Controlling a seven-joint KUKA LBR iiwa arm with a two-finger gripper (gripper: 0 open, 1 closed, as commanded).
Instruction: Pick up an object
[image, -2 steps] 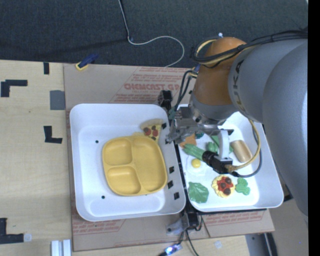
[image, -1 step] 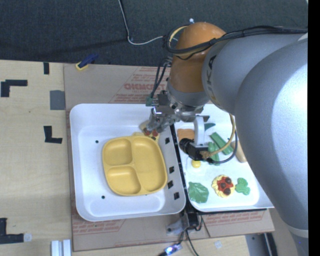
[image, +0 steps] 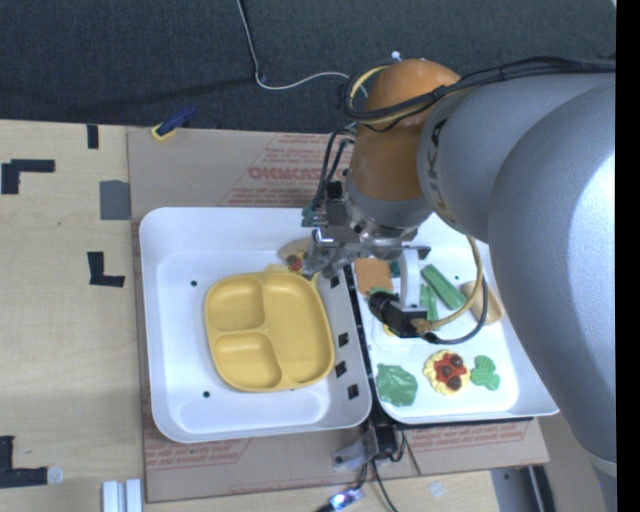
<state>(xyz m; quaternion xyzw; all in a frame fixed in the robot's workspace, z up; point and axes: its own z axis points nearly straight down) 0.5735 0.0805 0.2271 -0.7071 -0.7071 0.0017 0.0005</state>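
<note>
Camera view shows me a small brown item (image: 292, 261) at the left bin's (image: 165, 300) back edge, beside the yellow divided plate (image: 268, 330). My gripper (image: 322, 252) hangs right there, presumably targeting it; whether the jaws are apart, I cannot tell.

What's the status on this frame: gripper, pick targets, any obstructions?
Gripper low over the divider at the bins' far end, finger state unclear. Nothing seen held. Yellow divided plate in left bin; toy foods, green stick, pizza slice, in right bin. Arm hides part of right bin.
</note>
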